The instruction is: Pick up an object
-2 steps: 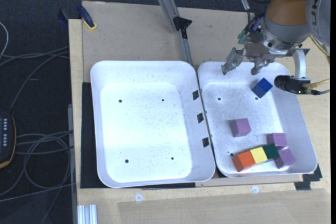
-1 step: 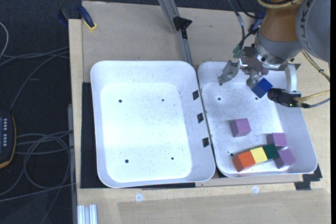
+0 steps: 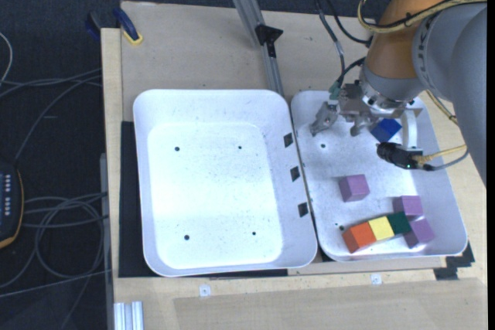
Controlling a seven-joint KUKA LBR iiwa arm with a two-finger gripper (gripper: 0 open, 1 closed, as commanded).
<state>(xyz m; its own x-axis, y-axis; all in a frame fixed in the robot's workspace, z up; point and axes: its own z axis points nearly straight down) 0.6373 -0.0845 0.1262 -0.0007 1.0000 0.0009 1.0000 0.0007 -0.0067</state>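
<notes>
While the arm (image 3: pixel 433 35) reaches in from the right over the far end of the right bin, the table (image 3: pixel 193 50) carries both white bins side by side, touching along their inner rims. Left bin (image 3: pixel 147 166): bare floor, plenty of room on every side. Right bin (image 3: pixel 317 174): crowded near end, open floor at its left and middle. Claw (image 3: pixel 339 120) hangs over the far-left part of the right bin, fingers spread apart, nothing between them. Blue block (image 3: pixel 385 129) sits just right of the claw, partly hidden under the wrist. Purple cube (image 3: pixel 353 187) stands alone mid-bin, clear space all round. Along the near rim: a joined orange-yellow-green bar (image 3: pixel 377 231), tilted, with two more purple cubes, one (image 3: pixel 409 205) just behind its green end, one (image 3: pixel 421 230) beside it, close to the bin's right edge.
</notes>
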